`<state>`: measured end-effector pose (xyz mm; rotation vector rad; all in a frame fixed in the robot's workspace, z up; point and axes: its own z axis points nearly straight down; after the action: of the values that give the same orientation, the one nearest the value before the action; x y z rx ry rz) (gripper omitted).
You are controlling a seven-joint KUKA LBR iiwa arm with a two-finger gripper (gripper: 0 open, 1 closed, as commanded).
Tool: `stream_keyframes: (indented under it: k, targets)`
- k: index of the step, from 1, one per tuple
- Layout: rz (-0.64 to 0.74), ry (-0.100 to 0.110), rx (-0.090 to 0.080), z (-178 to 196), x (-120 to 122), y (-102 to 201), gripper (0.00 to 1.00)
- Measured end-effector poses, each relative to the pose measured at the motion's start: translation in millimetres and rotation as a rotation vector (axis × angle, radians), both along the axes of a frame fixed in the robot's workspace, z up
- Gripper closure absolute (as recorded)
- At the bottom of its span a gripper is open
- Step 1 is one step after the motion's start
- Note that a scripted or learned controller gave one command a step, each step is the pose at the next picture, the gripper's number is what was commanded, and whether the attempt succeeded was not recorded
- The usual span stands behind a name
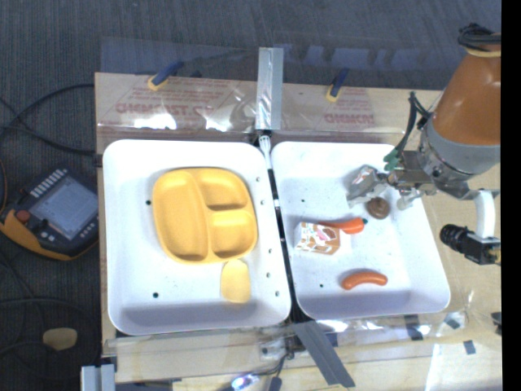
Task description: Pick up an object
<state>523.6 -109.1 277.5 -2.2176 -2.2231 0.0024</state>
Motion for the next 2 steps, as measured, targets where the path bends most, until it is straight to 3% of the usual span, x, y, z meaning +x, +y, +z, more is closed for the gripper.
stream_keyframes:
  k: [1, 2]
  targets:
    - [0.123, 0.001, 0.001, -102, 48, -14, 0.00]
    - [0.138, -0.014, -0.005, -188, 98, -16, 0.00]
